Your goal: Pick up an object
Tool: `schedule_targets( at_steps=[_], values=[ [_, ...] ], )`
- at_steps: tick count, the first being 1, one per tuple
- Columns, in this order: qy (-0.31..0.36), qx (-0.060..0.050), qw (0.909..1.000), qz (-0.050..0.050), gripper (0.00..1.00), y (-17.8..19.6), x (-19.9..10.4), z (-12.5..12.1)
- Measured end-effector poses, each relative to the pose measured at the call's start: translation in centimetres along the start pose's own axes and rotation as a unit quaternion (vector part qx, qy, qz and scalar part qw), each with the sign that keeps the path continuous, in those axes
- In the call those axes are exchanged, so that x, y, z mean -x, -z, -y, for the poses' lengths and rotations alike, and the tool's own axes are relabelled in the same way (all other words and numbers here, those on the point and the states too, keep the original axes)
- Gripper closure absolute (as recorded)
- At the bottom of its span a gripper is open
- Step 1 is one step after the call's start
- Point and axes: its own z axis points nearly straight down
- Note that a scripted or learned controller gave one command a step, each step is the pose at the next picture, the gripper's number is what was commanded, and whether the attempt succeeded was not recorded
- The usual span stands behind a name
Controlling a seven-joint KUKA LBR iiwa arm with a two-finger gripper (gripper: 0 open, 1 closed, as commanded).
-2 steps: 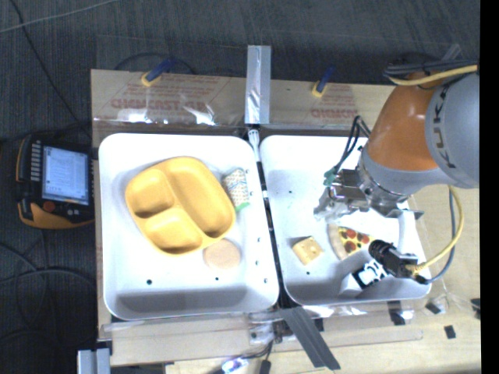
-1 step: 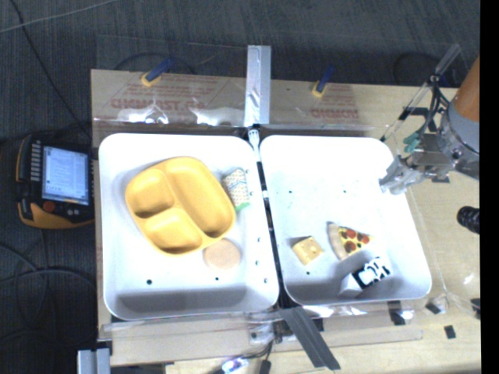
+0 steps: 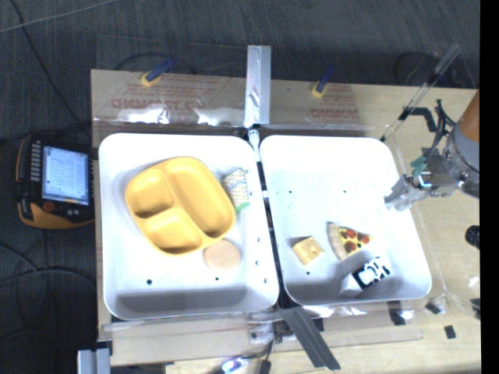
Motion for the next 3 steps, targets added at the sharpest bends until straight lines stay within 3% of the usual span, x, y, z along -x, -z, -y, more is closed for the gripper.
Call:
schedule_targets(
  at_steps=[1,2,3],
  values=[
    [0.052,0.0,0.9986,0.0,1.0,1.1,5.0,1.9],
    [0.195,0.001,0.9809,0.0,1.0,1.6,5.0,1.9],
    [0.156,0.001,0.9878,-0.001,1.0,-3.8,-2.2,0.1]
  ],
)
